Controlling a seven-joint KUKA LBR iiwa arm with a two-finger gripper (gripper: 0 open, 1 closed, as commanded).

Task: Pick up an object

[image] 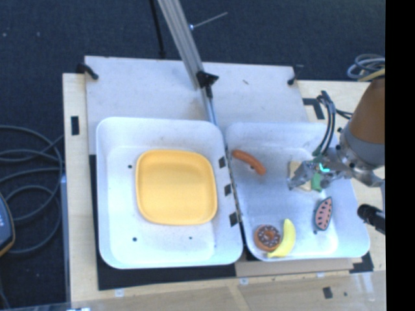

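Observation:
My gripper (303,180) hangs over the right bin (279,141), near its right-middle part, beside a small tan piece (297,168) and a green spot on the gripper body. In the same bin lie an orange sausage (249,161) at the upper left, a watermelon slice (323,214) at the right, a yellow banana (286,238) and a brown round donut (266,237) at the front. The left bin (110,173) holds a yellow square plate (176,186).
A slanted metal pole (181,31) rises from the back of the bench between the bins. The arm's orange band (371,112) and cables (327,118) sit at the right edge. Black cables (26,173) lie on the floor at left.

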